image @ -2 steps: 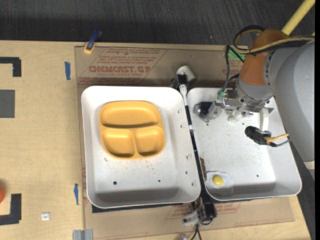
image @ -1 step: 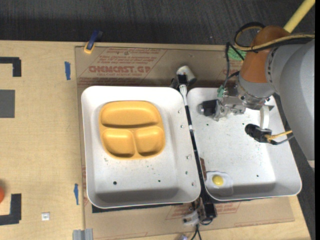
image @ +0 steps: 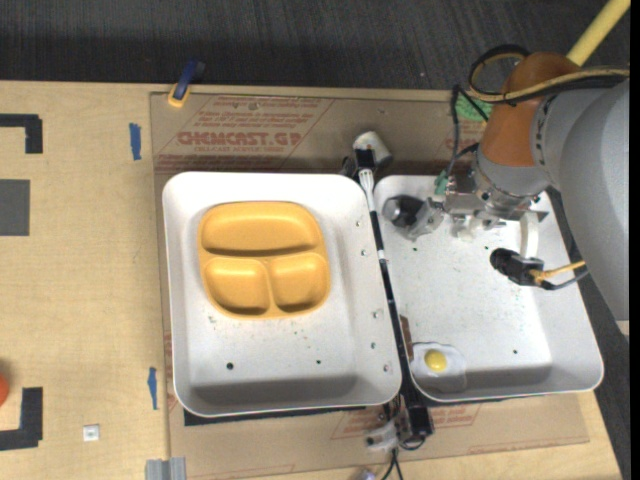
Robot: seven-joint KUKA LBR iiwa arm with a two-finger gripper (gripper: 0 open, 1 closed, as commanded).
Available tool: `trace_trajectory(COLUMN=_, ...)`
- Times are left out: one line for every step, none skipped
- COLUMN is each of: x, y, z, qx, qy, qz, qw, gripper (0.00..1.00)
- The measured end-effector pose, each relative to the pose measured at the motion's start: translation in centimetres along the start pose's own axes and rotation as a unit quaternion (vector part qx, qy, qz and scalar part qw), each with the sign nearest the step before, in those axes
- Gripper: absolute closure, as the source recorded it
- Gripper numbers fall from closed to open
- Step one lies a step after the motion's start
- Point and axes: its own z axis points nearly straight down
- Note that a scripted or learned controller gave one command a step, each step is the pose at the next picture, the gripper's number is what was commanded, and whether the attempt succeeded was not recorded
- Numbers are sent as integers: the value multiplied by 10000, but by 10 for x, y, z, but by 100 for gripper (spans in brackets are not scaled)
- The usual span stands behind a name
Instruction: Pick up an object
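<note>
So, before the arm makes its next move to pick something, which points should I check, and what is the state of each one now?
1. Gripper is over the right bin: ok.
2. Fingers open or shut: cannot tell.
3. Something held: cannot tell.
4. Targets in right bin, a yellow round object in the near left corner and a dark round object by the gripper: ok.
5. Yellow divided tray lies flat in the left bin: ok.

Grey arm [image: 590, 128] reaching from right; pincer [image: 470, 213] low, wrist bent.
</note>
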Motion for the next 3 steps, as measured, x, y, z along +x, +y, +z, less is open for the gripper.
trace_trajectory(x=-8, y=-66, z=10, qx=-181, qy=-32, qz=-447, qw=9988, gripper=0)
trace_trajectory(x=0, y=-46, z=9, qx=-183, qy=11, qz=1913, qw=9814, gripper=0)
trace_trajectory(x=-72, y=-89, z=-8, qx=-165, qy=-7, qz=685, qw=9975, gripper=0)
